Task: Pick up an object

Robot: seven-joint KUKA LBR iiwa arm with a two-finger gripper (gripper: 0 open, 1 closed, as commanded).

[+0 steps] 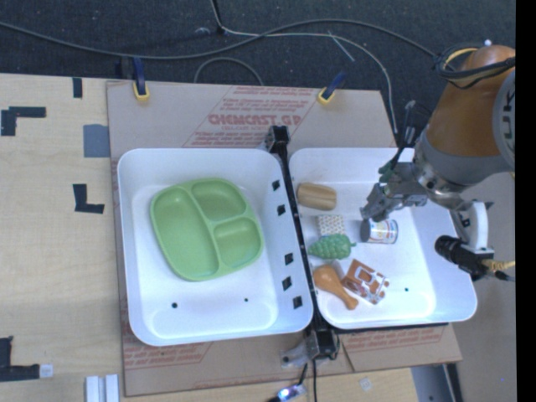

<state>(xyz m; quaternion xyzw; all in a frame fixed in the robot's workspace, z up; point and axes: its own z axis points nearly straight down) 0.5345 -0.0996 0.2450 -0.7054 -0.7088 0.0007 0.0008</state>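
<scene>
We see the grey KUKA arm with its orange band [481,82] entering from the right of the camera view, its wrist angled down and toward the left. At its end, the dark two-finger gripper [377,212] points down and to the left, held low over the right side of the bench. We cannot resolve the gripper's closure state at this viewing angle.
</scene>
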